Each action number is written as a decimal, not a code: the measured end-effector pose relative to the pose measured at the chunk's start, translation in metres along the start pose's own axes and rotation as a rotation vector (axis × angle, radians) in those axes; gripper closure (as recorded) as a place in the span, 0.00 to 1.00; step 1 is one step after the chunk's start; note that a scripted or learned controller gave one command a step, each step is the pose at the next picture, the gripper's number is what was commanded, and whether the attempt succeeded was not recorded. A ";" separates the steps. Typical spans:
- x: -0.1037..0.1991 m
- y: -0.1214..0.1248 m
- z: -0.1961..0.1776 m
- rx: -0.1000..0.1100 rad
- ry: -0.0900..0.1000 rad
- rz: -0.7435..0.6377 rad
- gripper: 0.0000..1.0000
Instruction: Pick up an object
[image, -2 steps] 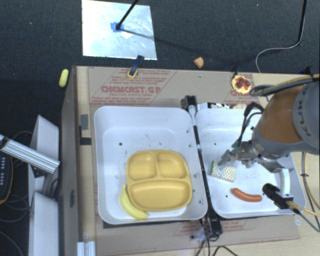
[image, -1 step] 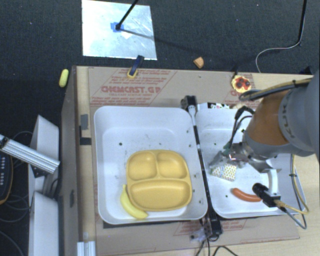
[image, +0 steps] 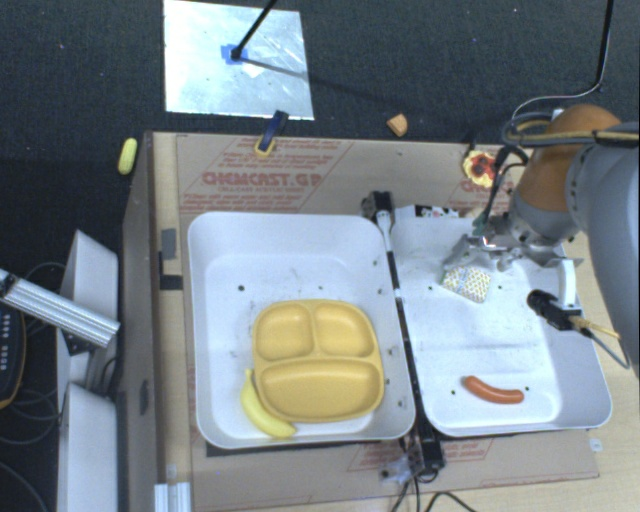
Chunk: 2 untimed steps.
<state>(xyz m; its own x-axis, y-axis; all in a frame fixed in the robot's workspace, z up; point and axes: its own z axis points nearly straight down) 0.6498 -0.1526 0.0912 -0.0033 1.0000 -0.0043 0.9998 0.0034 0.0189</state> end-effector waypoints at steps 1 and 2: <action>-0.025 -0.023 -0.003 0.008 0.002 0.000 0.00; -0.055 -0.086 -0.001 0.003 0.001 0.002 0.00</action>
<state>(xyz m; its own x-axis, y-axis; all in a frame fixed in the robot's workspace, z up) 0.5637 -0.2076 0.0909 -0.0011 1.0000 -0.0036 0.9999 0.0012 0.0154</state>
